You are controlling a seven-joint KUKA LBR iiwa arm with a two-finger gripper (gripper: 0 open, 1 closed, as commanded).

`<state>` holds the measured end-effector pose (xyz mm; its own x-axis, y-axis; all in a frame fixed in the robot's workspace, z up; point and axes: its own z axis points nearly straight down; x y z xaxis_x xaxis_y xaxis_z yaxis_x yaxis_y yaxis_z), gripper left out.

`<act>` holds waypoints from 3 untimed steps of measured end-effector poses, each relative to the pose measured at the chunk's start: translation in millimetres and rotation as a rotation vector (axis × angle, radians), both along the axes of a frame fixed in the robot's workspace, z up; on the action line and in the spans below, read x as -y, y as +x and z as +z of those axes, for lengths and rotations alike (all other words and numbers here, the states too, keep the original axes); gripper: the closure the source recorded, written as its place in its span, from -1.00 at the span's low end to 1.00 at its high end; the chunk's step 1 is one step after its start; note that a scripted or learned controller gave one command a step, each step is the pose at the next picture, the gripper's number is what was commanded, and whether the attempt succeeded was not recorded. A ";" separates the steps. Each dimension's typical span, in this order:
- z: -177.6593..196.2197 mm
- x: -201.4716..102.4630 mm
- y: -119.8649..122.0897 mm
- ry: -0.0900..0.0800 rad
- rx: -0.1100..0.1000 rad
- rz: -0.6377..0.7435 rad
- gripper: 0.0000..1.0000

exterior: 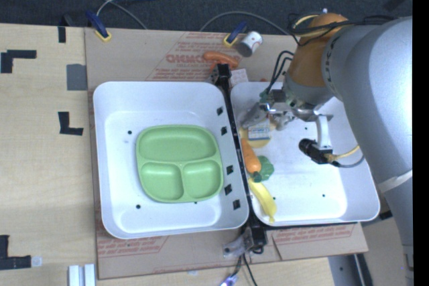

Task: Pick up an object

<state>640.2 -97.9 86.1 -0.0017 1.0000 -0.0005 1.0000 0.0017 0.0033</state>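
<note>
Orange and green, the toy carrot [253, 161] lies in the right bin [335, 201], along the bin's left wall, near the middle of the frame. A yellow banana [262, 199] lies just below it. The gripper [267, 114] hangs just above the carrot, over a small yellow block [259, 137]. I cannot tell how the gripper is set. The carrot's long side runs up and down the frame, tilted a bit. The green plate [179, 163] sits in the left bin [117, 110].
</note>
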 end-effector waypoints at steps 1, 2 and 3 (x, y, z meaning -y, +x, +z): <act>-0.8 -2.3 28.6 0.000 -0.001 0.000 -1.00; 9.7 -2.1 28.9 -0.002 -0.001 0.001 1.00; 99.2 -42.6 -28.0 0.001 -0.001 0.001 1.00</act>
